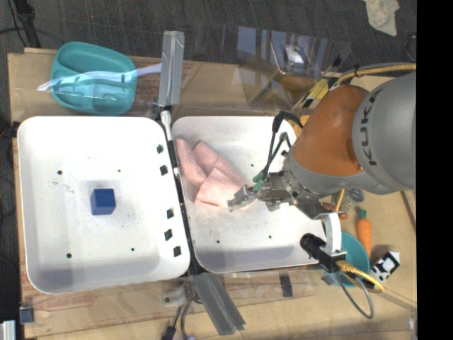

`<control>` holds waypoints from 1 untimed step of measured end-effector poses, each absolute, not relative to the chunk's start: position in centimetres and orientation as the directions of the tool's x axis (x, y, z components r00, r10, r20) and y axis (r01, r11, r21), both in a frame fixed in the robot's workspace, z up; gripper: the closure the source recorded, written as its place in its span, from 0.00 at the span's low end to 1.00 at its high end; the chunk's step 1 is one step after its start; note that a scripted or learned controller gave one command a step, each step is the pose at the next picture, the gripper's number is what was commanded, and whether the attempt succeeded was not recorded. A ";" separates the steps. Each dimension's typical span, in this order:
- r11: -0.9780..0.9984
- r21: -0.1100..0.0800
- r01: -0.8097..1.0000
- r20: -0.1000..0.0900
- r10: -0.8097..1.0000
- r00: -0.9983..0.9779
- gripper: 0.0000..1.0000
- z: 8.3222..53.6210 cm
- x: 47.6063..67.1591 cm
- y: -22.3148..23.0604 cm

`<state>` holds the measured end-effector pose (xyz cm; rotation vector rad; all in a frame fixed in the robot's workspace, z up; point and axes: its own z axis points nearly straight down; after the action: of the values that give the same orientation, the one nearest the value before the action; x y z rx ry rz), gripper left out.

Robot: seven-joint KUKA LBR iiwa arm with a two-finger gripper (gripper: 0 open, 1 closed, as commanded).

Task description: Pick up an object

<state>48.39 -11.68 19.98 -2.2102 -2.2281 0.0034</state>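
Teal plastic scoop point(92, 78): you see it on the bench, just past the far left corner of the left bin. A clear plastic wrap lies over part of it.
Left white shallow bin point(42, 190): it sits on the left side of the bench. Its right rim touches the right bin's left rim.
Small blue cube point(103, 201): you find it in the left bin, a bit left of the middle of the floor. It stands alone, well away from every wall.
Right white shallow bin point(233, 253): it sits beside the left bin, in the middle of the bench.
Soft pink foam lump point(205, 173): it lies in the right bin, by the left wall, nearer the far side. It looks like two or three pink pieces pressed together.
Two-finger gripper point(237, 202): it hangs over the middle of the right bin. Its tip is just beside the near right edge of the pink lump. You cannot tell from here how its fingers stand, and you see nothing held in it.
Grey arm with the orange band point(340, 140): it comes in over the right wall of the right bin.
Small orange toy carrot point(364, 231): it lies on the bench by the right edge, past the right bin.
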 end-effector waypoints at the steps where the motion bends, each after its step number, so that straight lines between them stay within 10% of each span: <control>1: -0.056 -0.004 0.998 0.000 0.998 0.056 0.00 14.8 56.3 -13.3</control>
<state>56.30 -13.33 14.81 -2.2806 -2.1562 0.0045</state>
